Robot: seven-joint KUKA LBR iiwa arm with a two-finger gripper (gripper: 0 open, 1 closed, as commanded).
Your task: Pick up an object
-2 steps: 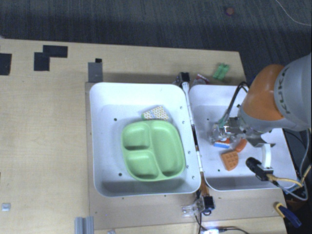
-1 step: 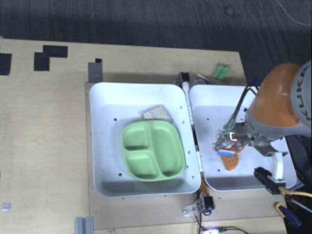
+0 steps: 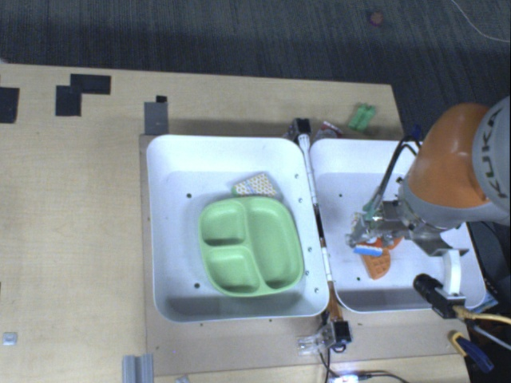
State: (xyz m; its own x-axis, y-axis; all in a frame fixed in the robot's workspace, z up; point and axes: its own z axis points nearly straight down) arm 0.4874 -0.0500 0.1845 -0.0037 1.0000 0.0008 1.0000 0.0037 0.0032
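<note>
My gripper point(image 3: 370, 234) hangs low in the right bin point(image 3: 351, 182), near its front middle. Just under it lie an orange object point(image 3: 379, 266) and a small blue object point(image 3: 368, 252), both partly covered by the gripper. Whether anything sits between the fingers is hidden by the wrist. A green divided tray point(image 3: 251, 245) lies in the left bin point(image 3: 172, 214), with a small speckled wedge point(image 3: 256, 185) beyond its far edge.
The wall between the two bins point(image 3: 315, 214) runs just left of the gripper. A green item point(image 3: 362, 118) lies on the bench behind the right bin. Cables and clips point(image 3: 327, 341) sit at the front edge.
</note>
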